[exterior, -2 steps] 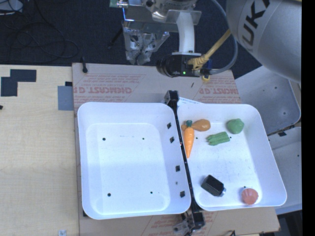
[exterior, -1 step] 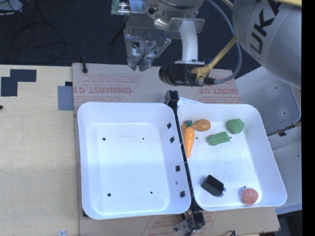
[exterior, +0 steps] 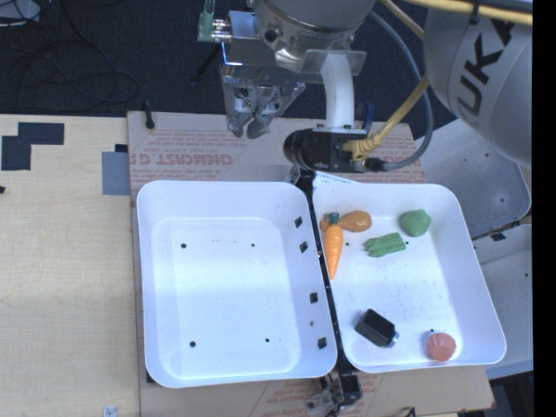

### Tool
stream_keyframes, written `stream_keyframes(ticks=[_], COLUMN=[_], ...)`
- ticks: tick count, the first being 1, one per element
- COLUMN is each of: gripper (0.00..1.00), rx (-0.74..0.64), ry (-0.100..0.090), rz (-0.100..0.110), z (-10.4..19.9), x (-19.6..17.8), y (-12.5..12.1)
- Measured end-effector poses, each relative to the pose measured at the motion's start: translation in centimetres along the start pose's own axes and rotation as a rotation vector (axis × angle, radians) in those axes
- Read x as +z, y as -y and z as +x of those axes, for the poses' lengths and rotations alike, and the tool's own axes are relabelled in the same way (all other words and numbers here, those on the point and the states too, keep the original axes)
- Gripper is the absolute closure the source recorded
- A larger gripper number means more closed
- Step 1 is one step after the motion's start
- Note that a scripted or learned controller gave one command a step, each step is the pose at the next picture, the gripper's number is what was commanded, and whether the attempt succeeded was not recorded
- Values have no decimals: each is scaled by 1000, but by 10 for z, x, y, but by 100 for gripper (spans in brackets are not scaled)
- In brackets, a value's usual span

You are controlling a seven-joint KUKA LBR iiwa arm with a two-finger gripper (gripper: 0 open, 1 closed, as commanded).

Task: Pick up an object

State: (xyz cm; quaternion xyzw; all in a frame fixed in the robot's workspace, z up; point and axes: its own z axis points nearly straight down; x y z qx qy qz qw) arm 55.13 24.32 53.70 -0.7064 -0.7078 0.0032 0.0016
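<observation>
Five small things lie in the right bin [exterior: 469, 259], in the lower right of the frame, and any of them would serve. The carrot [exterior: 333, 248] lies lengthwise against the divider between the bins, green top pointing up the frame, its shoulder touching an orange lump [exterior: 354, 221] just beside it. I judge it a light, stiff plastic toy, smooth and likely slippery; I would pinch it across the thick upper part, though the divider crowds one side. A green ridged piece [exterior: 384, 246] lies near the centre, well apart from the walls, so probably the easiest to close on across its narrow width. A rounded green piece [exterior: 415, 222] sits toward the upper right of the bin and may roll. A black block [exterior: 376, 327] lies at the bottom centre, flat-sided and firm-looking. A pinkish ball [exterior: 440, 347] rests in the lower right corner, near the wall.

The left bin [exterior: 156, 233] fills the lower middle of the frame.

My pincer [exterior: 254, 125] hangs at the upper centre, above the cardboard behind the bins, gripping nothing, its fingers drawn together.
</observation>
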Motion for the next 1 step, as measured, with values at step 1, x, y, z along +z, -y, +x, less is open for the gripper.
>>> stream_keyframes(ticks=[1], gripper=[100], rx=[1], ry=[-1], rz=[-4], z=[1], x=[0], y=[-24])
